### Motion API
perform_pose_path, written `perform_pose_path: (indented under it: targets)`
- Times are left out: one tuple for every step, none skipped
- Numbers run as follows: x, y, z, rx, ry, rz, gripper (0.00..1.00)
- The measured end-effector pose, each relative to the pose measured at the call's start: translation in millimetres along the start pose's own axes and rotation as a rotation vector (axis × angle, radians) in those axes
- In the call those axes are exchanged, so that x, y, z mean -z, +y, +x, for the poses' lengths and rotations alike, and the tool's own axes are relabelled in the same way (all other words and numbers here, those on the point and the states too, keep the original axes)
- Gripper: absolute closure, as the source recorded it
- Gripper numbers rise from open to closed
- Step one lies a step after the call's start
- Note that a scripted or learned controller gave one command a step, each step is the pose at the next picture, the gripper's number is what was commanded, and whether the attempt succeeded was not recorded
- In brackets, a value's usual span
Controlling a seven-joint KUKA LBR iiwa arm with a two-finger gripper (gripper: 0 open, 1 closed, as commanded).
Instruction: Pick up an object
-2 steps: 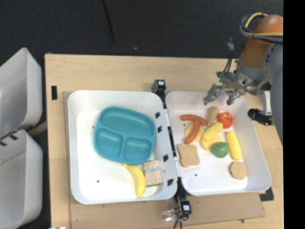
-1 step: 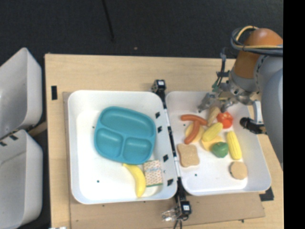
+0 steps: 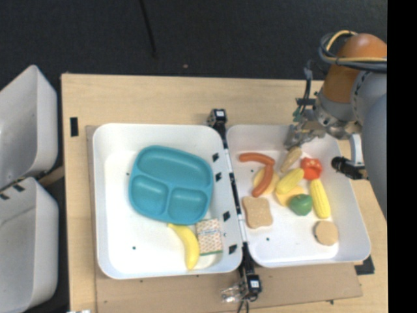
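Toy food (a pale piece [image 3: 291, 157] nearest) lies in the right bin [image 3: 352, 246], just below my gripper [image 3: 298, 135]. Finger state: cannot tell. Nothing lifted; grasp and lift remain, by my judgement.

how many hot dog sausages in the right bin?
2. One sausage lies near the bin's back left, lengthwise across it. The second sausage lies just in front, angled toward the bread slice. More could be hidden under the gripper.

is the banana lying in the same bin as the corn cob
No, the banana lies in the left bin beside the blue plate, while the corn cob is in the right bin.
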State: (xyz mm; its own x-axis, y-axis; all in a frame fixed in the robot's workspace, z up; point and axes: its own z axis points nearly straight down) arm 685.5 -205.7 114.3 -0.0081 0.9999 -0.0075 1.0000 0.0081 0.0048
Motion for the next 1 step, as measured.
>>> perform_pose_path:
  targets:
    - [48.5, -6.3, -2.1, -0.008, 0.005, -0.002, 1.0]
